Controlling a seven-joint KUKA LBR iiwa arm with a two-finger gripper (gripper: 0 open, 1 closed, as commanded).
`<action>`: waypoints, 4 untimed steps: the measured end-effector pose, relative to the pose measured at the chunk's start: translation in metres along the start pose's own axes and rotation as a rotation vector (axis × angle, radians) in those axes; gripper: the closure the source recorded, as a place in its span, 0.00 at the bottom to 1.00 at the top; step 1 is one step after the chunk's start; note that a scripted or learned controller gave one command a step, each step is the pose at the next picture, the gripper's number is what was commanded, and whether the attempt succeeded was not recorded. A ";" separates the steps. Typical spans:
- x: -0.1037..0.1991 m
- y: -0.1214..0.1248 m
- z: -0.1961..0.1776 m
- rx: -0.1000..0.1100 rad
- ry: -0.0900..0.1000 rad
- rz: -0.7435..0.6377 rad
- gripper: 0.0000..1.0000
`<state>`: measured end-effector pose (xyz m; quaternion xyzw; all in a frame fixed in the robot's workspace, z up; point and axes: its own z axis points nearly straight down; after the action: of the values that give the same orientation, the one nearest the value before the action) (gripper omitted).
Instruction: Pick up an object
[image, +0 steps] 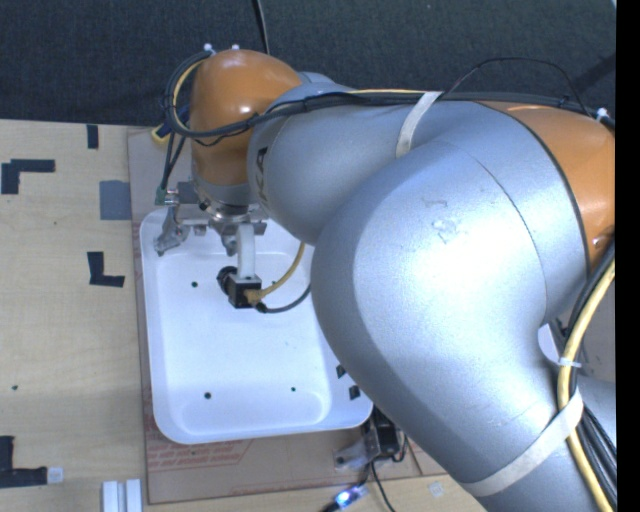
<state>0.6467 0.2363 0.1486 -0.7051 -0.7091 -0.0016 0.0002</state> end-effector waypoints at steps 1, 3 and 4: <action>-0.002 0.021 -0.162 -0.015 0.003 0.002 0.00; -0.002 -0.050 -0.060 0.007 -0.004 0.002 1.00; -0.002 0.025 -0.124 -0.006 -0.001 0.003 1.00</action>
<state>0.6713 0.2336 0.2724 -0.7061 -0.7081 -0.0033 -0.0021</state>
